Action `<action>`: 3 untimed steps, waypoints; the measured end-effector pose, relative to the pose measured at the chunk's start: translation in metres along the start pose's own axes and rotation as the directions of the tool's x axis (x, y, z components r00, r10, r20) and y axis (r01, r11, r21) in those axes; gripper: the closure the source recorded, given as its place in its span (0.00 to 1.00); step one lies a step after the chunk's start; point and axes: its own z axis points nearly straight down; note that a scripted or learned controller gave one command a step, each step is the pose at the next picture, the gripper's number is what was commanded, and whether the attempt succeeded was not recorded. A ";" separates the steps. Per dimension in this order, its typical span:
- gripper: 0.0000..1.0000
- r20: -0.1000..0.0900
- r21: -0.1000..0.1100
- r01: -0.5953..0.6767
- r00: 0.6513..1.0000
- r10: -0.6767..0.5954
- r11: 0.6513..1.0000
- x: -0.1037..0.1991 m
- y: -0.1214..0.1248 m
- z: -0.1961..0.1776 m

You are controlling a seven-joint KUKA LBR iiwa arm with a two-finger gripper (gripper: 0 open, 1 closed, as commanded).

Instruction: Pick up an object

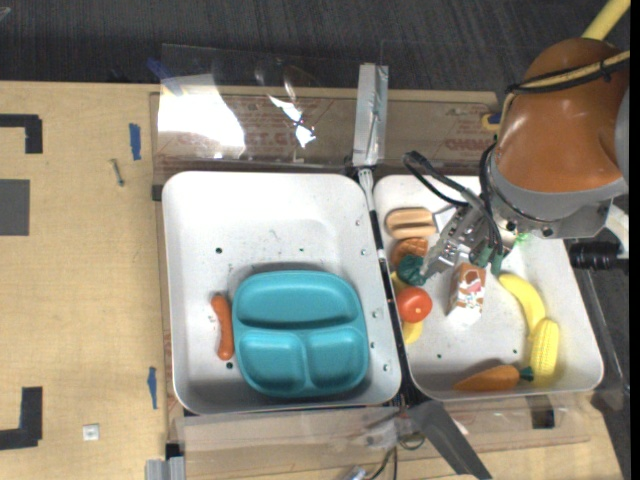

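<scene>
Teal divided tray (298,343) lying in my left bin (190,208), my gripper (447,253) hovering among toy food in the right bin (580,368), claw state I cannot tell.

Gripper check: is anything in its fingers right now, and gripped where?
Cannot be told. The gripper sits low in the right bin among the hot dog and tomato.

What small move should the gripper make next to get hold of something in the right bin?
Probably a short, straight descent. The gripper sits over the left part of the right bin, among the bun, the tomato and the small carton. Nothing visibly sits in its grasp, so lowering onto the nearest item seems the sensible step, though which one lies directly beneath is unclear.
</scene>
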 end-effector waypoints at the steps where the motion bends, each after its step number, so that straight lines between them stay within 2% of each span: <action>1: 1.00 0.007 -0.004 0.002 1.000 -0.002 1.000 -0.001 0.001 -0.011; 2: 1.00 0.003 -0.001 -0.156 0.988 0.156 0.988 -0.045 -0.001 -0.052; 3: 1.00 -0.002 0.003 -0.295 0.956 0.295 0.956 -0.113 0.053 0.004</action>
